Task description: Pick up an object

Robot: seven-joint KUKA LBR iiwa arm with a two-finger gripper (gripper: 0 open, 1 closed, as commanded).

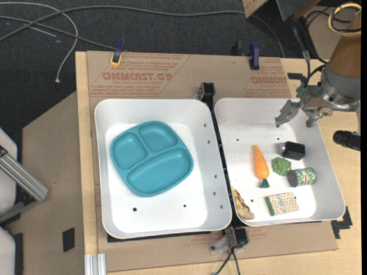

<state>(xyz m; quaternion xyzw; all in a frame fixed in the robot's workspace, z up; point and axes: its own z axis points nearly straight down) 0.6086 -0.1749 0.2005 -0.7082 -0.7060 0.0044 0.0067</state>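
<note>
A banana peel lies at the near left corner of the right bin, beside a patterned green packet; farther back sit a small can with a green label too small to read, a green lump, a carrot and a black block; the gripper hovers above the bin's far side, fingers spread, holding nothing; the left bin holds a blue divided plate; the cardboard beneath reads "CHEMCAST GP" in red.

A robotics lab: clamped cardboard bench (loose cables around).
</note>
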